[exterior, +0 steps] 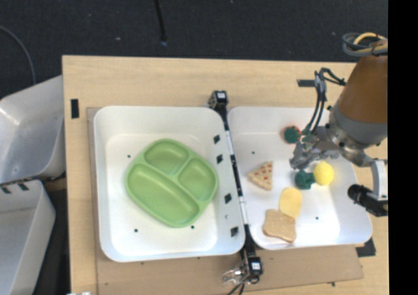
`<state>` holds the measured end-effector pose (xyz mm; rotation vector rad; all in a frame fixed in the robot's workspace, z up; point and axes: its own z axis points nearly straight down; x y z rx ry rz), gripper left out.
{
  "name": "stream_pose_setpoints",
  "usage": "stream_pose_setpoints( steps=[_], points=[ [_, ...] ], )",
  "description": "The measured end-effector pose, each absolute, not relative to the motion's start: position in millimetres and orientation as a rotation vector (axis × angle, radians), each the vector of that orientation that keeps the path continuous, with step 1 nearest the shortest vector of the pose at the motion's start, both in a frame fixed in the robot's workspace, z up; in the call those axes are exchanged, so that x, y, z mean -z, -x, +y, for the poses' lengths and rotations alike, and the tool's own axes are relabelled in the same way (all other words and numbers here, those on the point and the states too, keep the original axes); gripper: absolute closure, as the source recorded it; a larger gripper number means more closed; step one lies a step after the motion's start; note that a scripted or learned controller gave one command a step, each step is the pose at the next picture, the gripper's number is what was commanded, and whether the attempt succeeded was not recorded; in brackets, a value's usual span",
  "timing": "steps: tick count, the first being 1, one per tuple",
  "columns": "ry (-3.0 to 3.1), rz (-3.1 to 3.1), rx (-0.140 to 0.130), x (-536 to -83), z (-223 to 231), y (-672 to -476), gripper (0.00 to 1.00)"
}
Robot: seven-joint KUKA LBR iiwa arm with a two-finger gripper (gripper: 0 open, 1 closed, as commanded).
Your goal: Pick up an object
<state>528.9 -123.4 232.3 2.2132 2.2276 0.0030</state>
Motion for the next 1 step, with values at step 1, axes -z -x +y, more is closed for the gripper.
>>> stream_pose_setpoints(
  steps=[1],
  points=[
    [-2.214,2.23,-0.003,-231.6,-71.4,-534.5,1.0]
  ],
)
